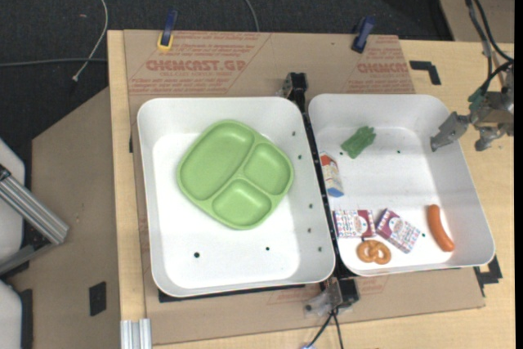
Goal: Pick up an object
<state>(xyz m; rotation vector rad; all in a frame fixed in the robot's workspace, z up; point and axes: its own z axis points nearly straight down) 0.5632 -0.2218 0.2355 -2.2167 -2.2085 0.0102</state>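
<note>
The right bin (458, 192) holds the loose objects: a green toy piece (358, 140) towards its far side, a small white and red tube (331, 175) against its left wall, two pink-patterned packets (352, 222) and (398, 230) near the front, a pretzel (374, 252) just in front of them, and an orange sausage (440, 226) by the right wall. None is lifted; all lie on the bin floor. The end effector (466, 129) hovers at the bin's far right rim, its two fingers spread apart with nothing between them. The left bin (155, 200) carries a green divided plate (235, 174). Both bins sit on the bench (131, 274).
</note>
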